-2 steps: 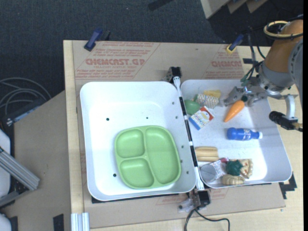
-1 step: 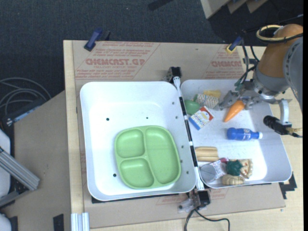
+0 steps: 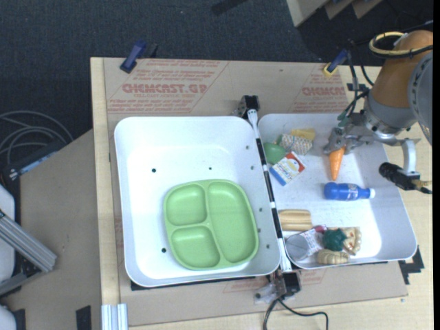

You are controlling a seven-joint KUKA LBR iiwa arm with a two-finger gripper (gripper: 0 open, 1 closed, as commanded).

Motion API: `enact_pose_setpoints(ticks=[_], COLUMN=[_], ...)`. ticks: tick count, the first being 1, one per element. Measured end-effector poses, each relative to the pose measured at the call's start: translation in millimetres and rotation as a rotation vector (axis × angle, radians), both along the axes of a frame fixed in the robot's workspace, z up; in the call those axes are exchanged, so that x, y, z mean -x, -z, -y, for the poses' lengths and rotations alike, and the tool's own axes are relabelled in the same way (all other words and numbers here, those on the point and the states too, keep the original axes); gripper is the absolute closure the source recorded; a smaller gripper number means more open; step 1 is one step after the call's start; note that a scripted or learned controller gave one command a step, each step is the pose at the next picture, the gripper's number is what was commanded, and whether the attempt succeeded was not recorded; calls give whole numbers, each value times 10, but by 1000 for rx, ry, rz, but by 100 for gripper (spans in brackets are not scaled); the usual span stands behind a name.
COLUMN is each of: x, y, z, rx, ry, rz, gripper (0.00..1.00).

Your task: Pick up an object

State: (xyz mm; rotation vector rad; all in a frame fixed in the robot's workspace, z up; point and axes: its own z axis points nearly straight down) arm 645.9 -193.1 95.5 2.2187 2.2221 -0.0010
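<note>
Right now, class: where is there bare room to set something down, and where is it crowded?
Free: the left bin, its white floor above and left of the green tray. Crowded: the right bin, with the carrot, blue bottle and toys along its near edge.

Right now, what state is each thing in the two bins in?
Gripper: down in the right bin, shut on the carrot.
Carrot: tip down, held by its top.
Blue bottle: lying on its side.
Green tray: flat in the left bin, compartments bare.
Bun: lying flat by the divider.
Right bin: cluttered with small items.
</note>
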Motion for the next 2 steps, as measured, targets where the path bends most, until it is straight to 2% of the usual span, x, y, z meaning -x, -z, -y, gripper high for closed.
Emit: enact_pose_setpoints(ticks=[1,2], x=[-171,249], y=[-860,-1433], z=[-768,-1402], rx=[-2,-3], ry=[-1,0], rz=[5,-1], gripper=[100,100])
